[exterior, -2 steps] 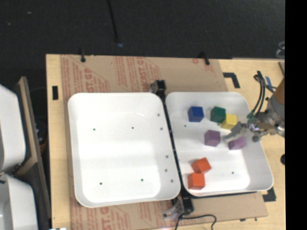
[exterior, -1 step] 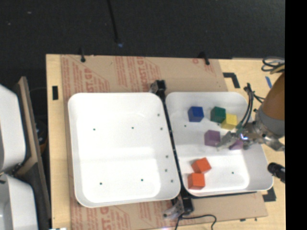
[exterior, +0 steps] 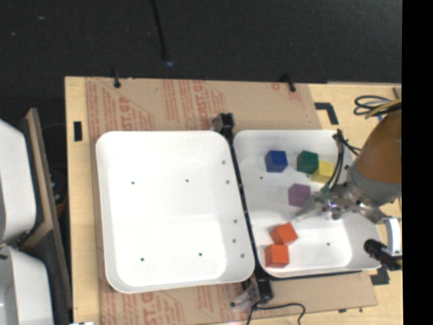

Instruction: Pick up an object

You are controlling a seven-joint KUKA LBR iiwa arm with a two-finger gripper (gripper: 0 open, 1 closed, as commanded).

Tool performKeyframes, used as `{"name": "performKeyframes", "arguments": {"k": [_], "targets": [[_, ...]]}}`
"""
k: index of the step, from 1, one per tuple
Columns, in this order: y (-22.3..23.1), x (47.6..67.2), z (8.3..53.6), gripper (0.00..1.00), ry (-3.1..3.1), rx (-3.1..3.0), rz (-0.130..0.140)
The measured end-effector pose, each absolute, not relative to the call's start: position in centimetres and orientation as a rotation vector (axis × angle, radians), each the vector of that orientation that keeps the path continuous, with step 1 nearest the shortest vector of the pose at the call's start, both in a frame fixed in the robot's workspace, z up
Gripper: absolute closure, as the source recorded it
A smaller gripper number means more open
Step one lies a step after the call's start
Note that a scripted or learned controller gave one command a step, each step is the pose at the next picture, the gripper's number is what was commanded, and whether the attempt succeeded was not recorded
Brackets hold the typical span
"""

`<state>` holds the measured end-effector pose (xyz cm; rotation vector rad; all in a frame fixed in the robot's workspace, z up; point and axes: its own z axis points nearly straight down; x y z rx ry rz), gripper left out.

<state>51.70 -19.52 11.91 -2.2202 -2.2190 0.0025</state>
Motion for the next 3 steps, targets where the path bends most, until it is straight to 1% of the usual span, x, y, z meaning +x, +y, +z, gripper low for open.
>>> {"name": "performKeyframes", "arguments": {"k": [1,2,3], "targets": [[-19.6,51.8,13.2,1.00,-2.220,-2.225,-0.002],[-19.3,52.9,18.6,1.00,-2.226,-2.224,-0.004],[-19.2,53.2,24.8,1.00,-2.226,-2.225,-0.005]]}}
